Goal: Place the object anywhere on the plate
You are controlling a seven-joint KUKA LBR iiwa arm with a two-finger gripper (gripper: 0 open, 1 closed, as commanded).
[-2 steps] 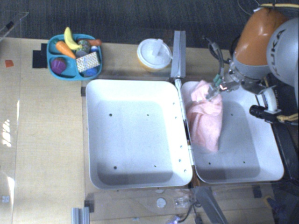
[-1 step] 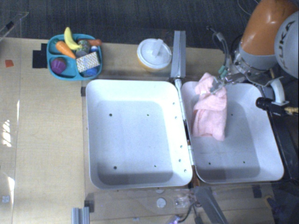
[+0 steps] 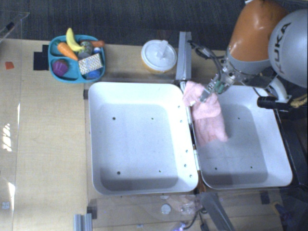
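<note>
A pink cloth [image 3: 208, 117] lies in the right bin [image 3: 260, 172], against the wall next to the left bin [image 3: 139, 177]. The claw [image 3: 210, 91] sits at the top end of the cloth; I cannot tell if it grips it. On the bench [image 3: 43, 143], behind the left bin, stand a blue plate [image 3: 54, 74] of toy food and a white lidded cup [image 3: 159, 56].

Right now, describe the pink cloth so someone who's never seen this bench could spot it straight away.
Find the two white bins side by side and take the right bin, the one under the grey arm. The pink cloth lies crumpled along that bin's left wall, its top corner draped over the rim, with the gripper at its upper end. It is the only soft, pink thing in either bin.
</note>
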